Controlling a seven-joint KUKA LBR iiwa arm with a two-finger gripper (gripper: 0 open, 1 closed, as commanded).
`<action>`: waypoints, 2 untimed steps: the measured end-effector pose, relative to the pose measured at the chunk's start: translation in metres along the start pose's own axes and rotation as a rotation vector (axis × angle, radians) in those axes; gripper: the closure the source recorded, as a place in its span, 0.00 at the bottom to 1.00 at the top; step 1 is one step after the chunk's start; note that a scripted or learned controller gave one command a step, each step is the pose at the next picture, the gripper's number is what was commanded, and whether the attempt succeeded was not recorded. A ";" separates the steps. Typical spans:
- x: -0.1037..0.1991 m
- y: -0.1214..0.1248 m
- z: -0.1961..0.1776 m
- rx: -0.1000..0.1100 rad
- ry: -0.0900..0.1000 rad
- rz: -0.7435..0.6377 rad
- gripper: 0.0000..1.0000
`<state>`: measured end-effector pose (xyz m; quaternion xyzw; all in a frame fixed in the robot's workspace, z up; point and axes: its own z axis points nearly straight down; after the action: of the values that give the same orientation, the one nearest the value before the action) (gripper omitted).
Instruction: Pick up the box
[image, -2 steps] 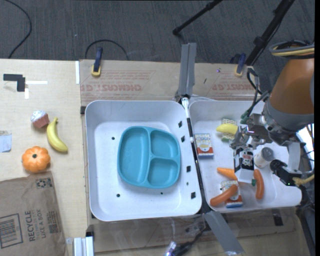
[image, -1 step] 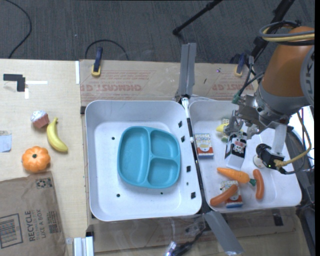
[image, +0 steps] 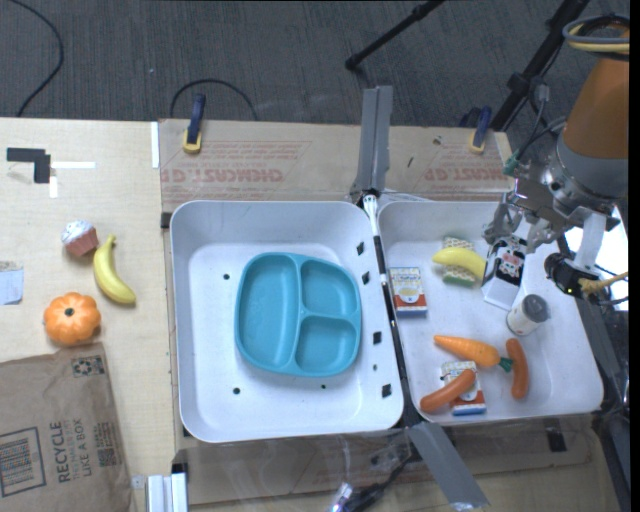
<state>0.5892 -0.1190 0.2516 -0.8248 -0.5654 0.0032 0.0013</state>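
Observation:
A small white and orange box (image: 407, 291) lies flat at the left side of the right bin (image: 570, 400). A second white box (image: 503, 279) with a dark and red print stands tilted near the bin's upper right. My gripper (image: 517, 243) hangs directly over this tilted box, and its tip overlaps the box's top. A third small box (image: 470, 401) lies at the bin's front, partly under a sausage (image: 446, 391).
The right bin also holds a yellow banana (image: 458, 263), a grey-capped bottle (image: 526, 314), a carrot (image: 467, 349) and another sausage (image: 518, 368). A blue divided plate (image: 298, 314) lies in the left bin (image: 200, 300). A banana, pumpkin and cupcake sit on the bench at far left.

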 end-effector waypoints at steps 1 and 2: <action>-0.022 0.006 -0.075 -0.002 0.000 -0.121 1.00; -0.022 0.006 -0.075 -0.002 0.000 -0.122 0.00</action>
<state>0.5872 -0.1413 0.3266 -0.7888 -0.6147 0.0026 0.0007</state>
